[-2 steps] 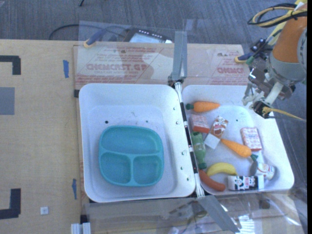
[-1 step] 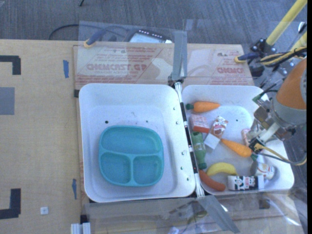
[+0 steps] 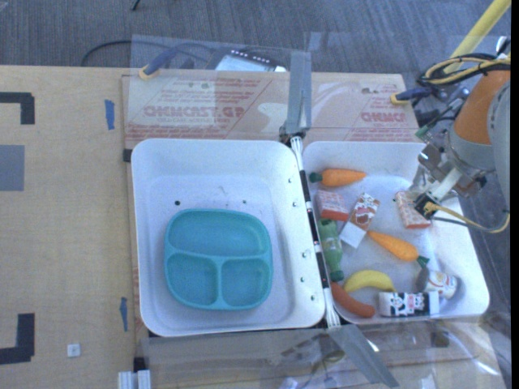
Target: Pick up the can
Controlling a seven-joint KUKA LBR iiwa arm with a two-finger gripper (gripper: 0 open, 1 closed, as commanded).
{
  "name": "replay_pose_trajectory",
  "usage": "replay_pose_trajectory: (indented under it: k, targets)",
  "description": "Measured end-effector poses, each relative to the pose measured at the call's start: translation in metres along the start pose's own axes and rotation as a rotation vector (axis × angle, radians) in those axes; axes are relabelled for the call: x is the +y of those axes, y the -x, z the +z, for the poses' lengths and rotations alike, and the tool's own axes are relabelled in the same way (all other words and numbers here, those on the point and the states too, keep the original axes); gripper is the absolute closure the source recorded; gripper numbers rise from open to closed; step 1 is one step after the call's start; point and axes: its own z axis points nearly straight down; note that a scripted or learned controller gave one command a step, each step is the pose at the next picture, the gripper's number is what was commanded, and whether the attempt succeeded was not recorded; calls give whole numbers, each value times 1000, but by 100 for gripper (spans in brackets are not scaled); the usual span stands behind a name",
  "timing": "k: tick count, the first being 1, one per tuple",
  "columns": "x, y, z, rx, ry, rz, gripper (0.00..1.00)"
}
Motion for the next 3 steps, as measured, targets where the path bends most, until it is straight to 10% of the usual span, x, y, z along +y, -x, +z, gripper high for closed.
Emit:
replay_pose_trajectory:
  k: [1, 2, 3]
  targets:
    - [-34, -3, -13, -14, -18, -7, 100]
    - [-34, -4, -13, -14, -17, -7, 0]
    - [-15, -11, 4, -9, -6, 213, 0]
